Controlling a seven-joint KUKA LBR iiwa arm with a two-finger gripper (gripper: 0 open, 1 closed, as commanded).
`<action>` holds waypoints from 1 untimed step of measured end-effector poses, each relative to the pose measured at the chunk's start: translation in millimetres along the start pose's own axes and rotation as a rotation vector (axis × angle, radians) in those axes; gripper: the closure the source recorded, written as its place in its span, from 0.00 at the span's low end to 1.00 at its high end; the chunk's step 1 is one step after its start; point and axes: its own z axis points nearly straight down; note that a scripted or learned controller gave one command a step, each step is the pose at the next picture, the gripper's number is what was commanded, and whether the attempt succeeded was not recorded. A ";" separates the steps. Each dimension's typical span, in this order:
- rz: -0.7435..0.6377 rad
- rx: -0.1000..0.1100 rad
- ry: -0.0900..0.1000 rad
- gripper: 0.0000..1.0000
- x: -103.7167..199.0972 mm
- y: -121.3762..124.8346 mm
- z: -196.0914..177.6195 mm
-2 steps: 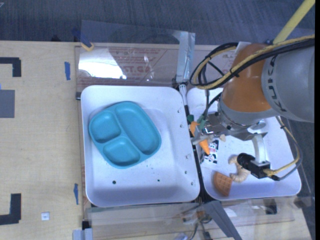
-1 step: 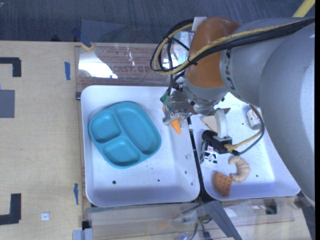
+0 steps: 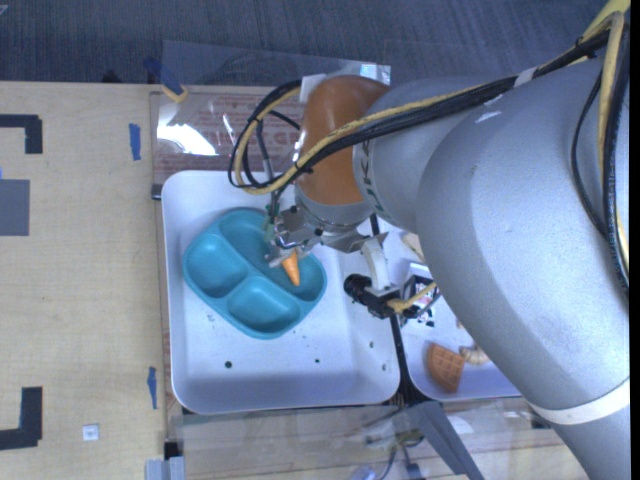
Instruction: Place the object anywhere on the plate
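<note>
The arm (image 3: 500,228) is thick, round and grey, with an orange band (image 3: 335,153) above the wrist. Yellow and black cables (image 3: 262,138) loop beside it, probably fixed along the body.

Pale wooden table top (image 3: 80,268) fills left of view, light plywood grain. Landmark: dark blue-grey carpeted floor (image 3: 300,8), running across top of view beyond table's far edge. Black square-bracket markings (image 3: 28,133) on table near its far left, another pair (image 3: 25,418) toward near edge. Grey rectangular patch (image 3: 12,208) between them at left border. Short blue tape strips (image 3: 134,140) on wood, well below floor strip. Clear glossy plastic sheet (image 3: 200,128) just below floor, catching bright glare.
</note>
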 end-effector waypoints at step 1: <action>-0.005 -0.008 0.003 0.00 3.5 2.6 -4.1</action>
